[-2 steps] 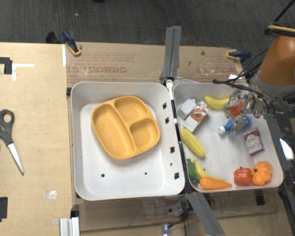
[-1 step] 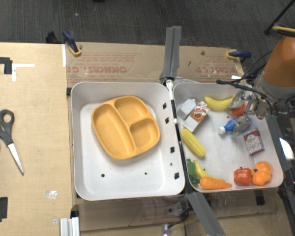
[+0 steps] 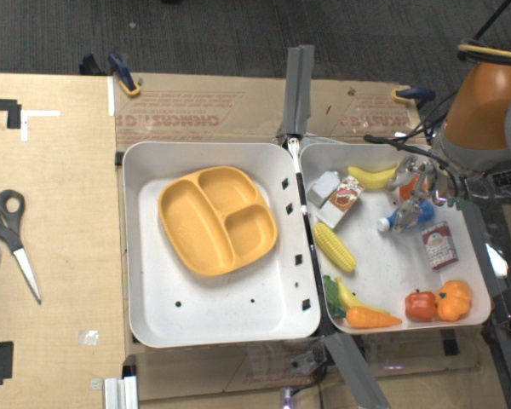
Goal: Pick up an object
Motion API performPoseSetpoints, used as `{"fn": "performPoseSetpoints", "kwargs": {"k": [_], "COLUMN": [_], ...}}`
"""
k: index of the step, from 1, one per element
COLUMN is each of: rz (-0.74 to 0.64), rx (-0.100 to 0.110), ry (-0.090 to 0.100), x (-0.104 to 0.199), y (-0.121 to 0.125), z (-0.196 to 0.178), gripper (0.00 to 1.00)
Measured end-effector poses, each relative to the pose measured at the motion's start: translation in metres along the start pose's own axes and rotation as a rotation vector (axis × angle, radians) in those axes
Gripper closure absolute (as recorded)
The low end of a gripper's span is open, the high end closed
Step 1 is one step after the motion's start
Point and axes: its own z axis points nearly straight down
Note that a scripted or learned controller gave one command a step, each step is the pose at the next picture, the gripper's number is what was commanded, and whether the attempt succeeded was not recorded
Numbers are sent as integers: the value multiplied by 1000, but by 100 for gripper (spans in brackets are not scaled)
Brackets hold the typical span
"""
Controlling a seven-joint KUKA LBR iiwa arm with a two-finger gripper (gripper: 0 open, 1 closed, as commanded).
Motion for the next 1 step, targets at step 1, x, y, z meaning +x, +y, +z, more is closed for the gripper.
{"fn": "performPoseSetpoints", "kwargs": {"k": [1], "rz": [-16], "rx": [1], "ry": [-4], "x": [-5], "y": [-20], "z": [-2], "gripper": [0]}}
